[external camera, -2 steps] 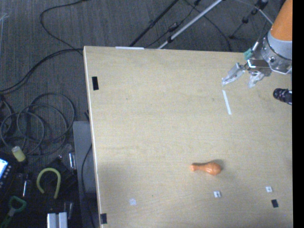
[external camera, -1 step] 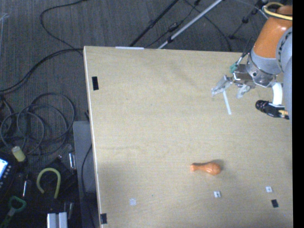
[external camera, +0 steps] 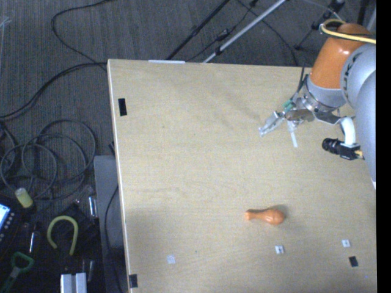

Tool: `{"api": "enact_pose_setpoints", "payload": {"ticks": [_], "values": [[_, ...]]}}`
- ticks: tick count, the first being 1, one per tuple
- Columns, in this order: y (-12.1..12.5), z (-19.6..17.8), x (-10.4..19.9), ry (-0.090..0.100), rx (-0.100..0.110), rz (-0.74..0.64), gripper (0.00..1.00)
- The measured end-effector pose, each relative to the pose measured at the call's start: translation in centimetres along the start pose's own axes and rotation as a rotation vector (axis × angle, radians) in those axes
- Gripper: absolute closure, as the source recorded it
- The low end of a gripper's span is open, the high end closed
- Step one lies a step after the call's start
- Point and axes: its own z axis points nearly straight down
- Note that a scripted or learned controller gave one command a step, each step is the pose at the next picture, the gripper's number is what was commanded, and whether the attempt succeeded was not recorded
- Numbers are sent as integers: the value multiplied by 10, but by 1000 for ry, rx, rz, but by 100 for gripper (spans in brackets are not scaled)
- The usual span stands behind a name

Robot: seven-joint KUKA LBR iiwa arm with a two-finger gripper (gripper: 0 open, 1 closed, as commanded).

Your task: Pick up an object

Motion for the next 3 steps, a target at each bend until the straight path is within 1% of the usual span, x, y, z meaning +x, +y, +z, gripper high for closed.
{"api": "enact_pose_setpoints", "payload": {"ticks": [1, 2, 3], "values": [[4, 38, 17, 1, -2, -337, 0], [5, 28, 19, 1, -6, -338, 100], [11, -51, 50, 2, -4, -317, 100]]}}
